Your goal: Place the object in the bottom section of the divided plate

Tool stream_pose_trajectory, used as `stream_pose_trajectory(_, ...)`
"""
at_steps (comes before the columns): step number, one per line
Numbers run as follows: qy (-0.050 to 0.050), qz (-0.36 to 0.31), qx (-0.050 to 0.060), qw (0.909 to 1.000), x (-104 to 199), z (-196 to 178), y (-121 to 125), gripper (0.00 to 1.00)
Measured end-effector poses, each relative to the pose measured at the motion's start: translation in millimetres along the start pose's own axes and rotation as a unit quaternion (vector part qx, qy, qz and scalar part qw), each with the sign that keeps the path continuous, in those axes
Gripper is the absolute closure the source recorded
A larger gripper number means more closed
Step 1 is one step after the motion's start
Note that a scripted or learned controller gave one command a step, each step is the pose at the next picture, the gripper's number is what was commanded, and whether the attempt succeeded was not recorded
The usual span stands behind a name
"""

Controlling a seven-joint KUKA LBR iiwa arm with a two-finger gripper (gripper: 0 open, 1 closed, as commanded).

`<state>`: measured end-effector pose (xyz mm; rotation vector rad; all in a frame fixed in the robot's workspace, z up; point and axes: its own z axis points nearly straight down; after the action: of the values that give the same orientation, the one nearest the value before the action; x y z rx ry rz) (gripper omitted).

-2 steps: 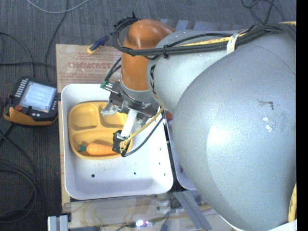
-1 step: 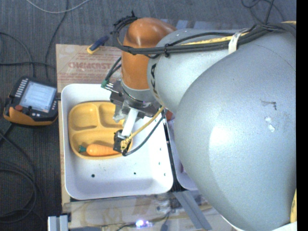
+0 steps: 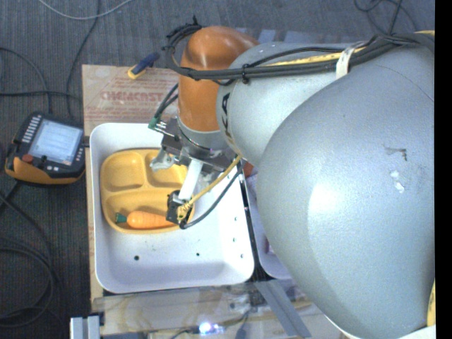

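Carrot (image 3: 145,220) lies in the bottom section of the yellow divided plate (image 3: 107,169), below and a little left of the gripper (image 3: 164,161) as the overhead cam sees it. It sits apart from the gripper, w/ nothing gripping it. Its long axis runs roughly left-right across the view, w/ the green cap at the end farther from the gripper and the plain orange end nearer. It looks toy-like: smooth, bright orange, prob. plastic. The gripper hangs over the plate's upper-right compartment, near the divider. Whether it's spread or closed can't be told from this angle, as the wrist & orange band block the view. The plate rests in the white bin (image 3: 169,267), whose bare floor stretches below the gripper toward the view's bottom edge. Judging by how things lie, the placing looks done. Any further move would prob. be a straight lift clear, w/ the carrot's nearer end the part to avoid nudging.
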<state>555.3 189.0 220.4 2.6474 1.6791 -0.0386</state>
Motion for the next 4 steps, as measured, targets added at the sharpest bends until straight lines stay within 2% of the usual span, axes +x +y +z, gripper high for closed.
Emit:
stream_pose_trajectory(1, 0.007, -0.056, 0.000, 0.9984, -66.8, 64.7, 8.8, 0.00)
stream_pose_trajectory(2, 0.007, 0.089, -0.001, 0.9960, -42.6, -30.4, 4.7, 0.00)
stream_pose_trajectory(3, 0.006, 0.094, 0.000, 0.9956, -92.7, 0.2, 47.9, 0.00)
stream_pose_trajectory(4, 0.006, 0.094, 0.000, 0.9956, -92.3, 0.3, 47.6, 0.00)
